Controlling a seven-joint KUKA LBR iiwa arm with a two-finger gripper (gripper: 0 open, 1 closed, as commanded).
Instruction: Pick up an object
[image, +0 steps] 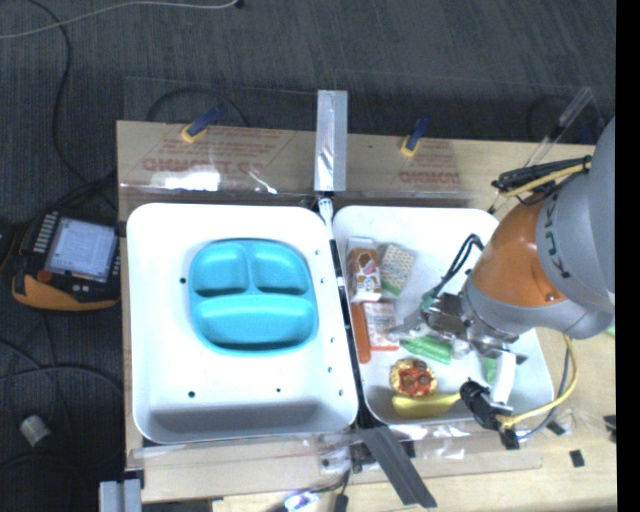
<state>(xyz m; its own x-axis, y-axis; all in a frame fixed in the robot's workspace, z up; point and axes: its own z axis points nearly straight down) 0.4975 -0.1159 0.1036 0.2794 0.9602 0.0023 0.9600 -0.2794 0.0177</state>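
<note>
The grey arm with its orange band comes in from three o'clock and bends down over the right bin, which sits beside the left bin on the desk. The end effector hangs low over the middle of the right bin, just above a green packet; whether it is wide, narrow or gripping anything I cannot tell, because the wrist hides it.

The objects to pick lie in the right bin. At about eleven o'clock from the end effector are a red-and-white snack packet and a checked pouch, side by side. A thin orange stick lies along the bin's nine o'clock wall, next to a pale wrapper. Toward six o'clock, a small pizza-like toy sits just above a yellow banana near the lower rim.

The left bin holds a blue divided plate at its centre. Off the desk at nine o'clock, a handheld device with a screen rests on the dark carpet.
</note>
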